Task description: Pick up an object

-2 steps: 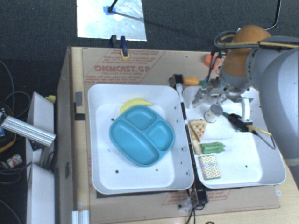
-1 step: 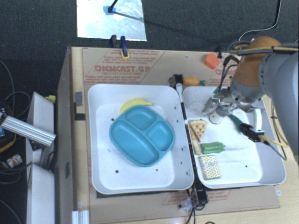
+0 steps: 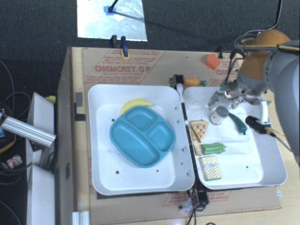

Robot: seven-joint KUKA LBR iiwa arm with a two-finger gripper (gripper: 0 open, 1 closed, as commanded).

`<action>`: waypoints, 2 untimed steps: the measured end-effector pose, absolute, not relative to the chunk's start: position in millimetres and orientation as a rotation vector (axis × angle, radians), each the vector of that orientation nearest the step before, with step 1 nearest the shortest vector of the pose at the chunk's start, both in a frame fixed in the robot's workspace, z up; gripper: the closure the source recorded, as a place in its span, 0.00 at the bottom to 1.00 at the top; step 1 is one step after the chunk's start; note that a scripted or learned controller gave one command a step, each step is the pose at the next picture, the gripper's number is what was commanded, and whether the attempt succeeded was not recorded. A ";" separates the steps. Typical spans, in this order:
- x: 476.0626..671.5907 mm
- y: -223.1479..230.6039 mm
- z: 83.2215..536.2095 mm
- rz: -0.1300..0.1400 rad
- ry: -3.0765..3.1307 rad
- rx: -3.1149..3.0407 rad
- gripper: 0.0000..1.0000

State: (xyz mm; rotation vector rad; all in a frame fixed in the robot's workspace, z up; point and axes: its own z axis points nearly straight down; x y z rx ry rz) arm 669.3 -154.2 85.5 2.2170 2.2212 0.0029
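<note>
Grey round object (image 3: 216, 116) lies just below your pincer (image 3: 226, 99), poised low for a grab; its grip state cannot be told.

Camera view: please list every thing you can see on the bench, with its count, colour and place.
bins: 2, white, side by side on bench
divided plate: 1, blue, left bin
yellow piece: 1, yellow, behind the plate, left bin
waffle piece: 1, tan, right bin, left side
green item: 1, green, right bin, below waffle
patterned block: 1, pale yellow, right bin, near front
teal utensil: 1, teal, right bin
orange block: 1, orange, bench behind bins
arm: 1, grey and orange, right
pincer: 1, metal, over right bin
</note>
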 end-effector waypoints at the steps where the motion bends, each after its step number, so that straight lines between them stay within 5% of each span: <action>1: 641.6 -155.9 85.2 0.002 2.221 2.218 0.00; 2: 668.5 -189.3 148.9 0.004 2.219 2.216 0.00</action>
